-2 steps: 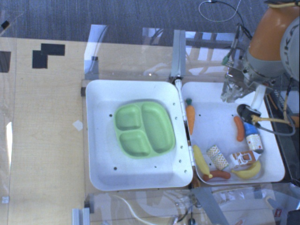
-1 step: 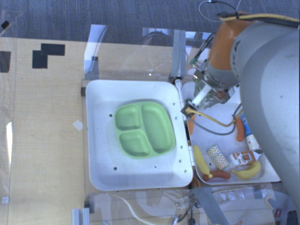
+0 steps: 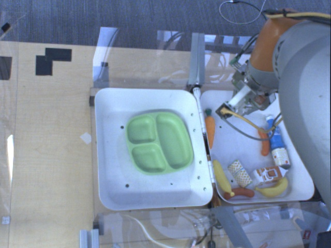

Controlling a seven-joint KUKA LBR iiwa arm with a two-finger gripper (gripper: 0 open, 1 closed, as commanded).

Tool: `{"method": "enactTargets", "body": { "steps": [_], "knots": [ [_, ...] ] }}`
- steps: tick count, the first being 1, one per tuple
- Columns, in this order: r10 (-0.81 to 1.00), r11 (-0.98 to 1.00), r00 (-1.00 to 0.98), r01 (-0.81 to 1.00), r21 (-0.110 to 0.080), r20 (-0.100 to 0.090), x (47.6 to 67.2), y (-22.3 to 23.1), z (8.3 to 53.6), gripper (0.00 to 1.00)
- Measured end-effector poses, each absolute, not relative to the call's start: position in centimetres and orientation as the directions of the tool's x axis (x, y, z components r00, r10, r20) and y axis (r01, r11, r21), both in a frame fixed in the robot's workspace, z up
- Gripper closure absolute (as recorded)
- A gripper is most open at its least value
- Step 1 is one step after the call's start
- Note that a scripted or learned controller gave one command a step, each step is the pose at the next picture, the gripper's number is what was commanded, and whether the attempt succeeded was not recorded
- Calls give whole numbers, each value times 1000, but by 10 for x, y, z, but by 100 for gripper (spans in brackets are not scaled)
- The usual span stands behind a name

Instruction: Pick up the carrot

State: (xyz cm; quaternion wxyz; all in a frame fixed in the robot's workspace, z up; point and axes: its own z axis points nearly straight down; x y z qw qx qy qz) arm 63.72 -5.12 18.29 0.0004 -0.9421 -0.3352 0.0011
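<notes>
The small orange carrot with a green top (image 3: 209, 128) lies lengthwise in the right-hand shallow white bin (image 3: 235, 143), right of centre in the frame. It is close against that bin's left wall, its green end pointing toward the top of the frame, and it lies apart from the other things in the bin. To its upper right, the two-finger gripper (image 3: 252, 98) hangs over the upper part of the same bin, near the carrot but not on it; whether it is wide or narrow cannot be told from this angle. The grey arm with an orange band (image 3: 310, 87) enters from the upper right corner. Along the lower edge of the right bin lie a yellow banana (image 3: 221, 177), a red sausage-shaped piece (image 3: 242, 192), a short patterned cylinder (image 3: 240, 173), a small orange-and-white carton (image 3: 266, 174) and a second yellow banana (image 3: 273, 188). Nearer the bin's right wall are a white bottle with a blue label (image 3: 279, 148) and, just beside it, a small orange stick-shaped piece (image 3: 265, 145). The left-hand shallow white bin (image 3: 111, 138), at the frame's centre, holds a light green plastic plate with three compartments (image 3: 158, 142), resting near the bin's middle.
</notes>
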Motion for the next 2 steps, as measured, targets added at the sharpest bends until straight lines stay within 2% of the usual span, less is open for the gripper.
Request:
{"method": "enactTargets", "body": {
  "steps": [1,2],
  "knots": [
    [505,-863,863,505,-1,-2,625,-37,232,100],
    [375,-927,927,375,-3,-4,562,-43,182,100]
  ]
}}
